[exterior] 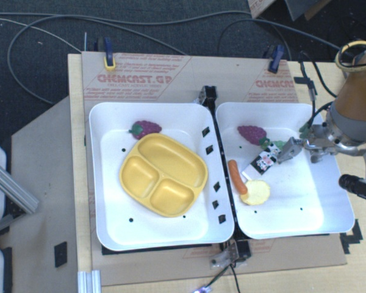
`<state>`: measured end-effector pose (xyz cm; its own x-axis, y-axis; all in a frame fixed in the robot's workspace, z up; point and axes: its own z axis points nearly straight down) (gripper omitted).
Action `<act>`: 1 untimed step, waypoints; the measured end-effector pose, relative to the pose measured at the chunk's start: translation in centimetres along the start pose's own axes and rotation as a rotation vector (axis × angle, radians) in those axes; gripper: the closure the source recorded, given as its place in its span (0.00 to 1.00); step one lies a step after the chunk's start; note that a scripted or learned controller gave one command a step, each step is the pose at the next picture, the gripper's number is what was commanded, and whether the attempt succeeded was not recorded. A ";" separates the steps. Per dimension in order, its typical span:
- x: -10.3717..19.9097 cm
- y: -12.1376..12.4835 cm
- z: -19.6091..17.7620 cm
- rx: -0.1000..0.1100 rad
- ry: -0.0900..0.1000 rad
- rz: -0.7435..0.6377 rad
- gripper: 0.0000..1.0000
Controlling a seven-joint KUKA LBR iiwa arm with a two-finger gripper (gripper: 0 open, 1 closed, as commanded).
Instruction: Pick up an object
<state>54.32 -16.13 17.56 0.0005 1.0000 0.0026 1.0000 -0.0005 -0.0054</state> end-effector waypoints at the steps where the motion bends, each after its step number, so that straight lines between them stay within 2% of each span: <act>1: -0.3 -0.8 4.7 0.001 0.000 0.000 0.00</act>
<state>53.45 -16.42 12.86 0.0009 1.0000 0.0031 1.0000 -0.0008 -0.0063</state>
